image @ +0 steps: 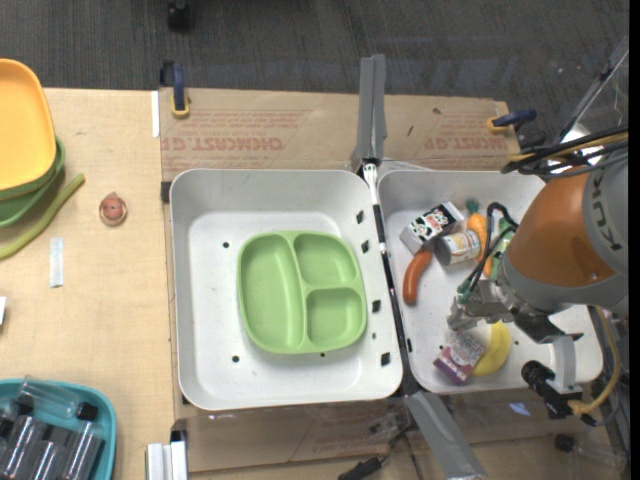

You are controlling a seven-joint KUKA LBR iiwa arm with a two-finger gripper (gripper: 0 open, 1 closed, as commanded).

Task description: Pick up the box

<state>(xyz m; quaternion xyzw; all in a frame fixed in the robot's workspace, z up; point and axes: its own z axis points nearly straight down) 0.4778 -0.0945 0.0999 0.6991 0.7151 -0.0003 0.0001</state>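
We took the orange carrot-shaped piece [415, 276] in the right bin [590, 368] as our mark and read everything from it.

The box [432, 224], a small black-and-white carton, lay just beyond the far tip of that piece, near the bin's far wall. As far as we could see it rested flat, with nothing gripping it. Its long axis ran at a slant: the near end sat above the piece's tip, and the other end pointed away to the right and farther back. A small can [461, 247] lay just beside the box, to the right of the piece's upper half.

The fingers [470, 306] hung to the right of the piece's lower end, low over the bin floor, and the arm [560, 243] came in behind them. We could not tell how far they were parted, since the metal parts blurred together there, and we saw nothing between them. A banana [493, 350] and a purple packet [455, 360] lay further toward the near wall from the piece, close under the wrist.

So from the fingers the box lay up and to the left, past the can and well apart from them. We judged the coming move would have to travel that way and close across the box's short side.
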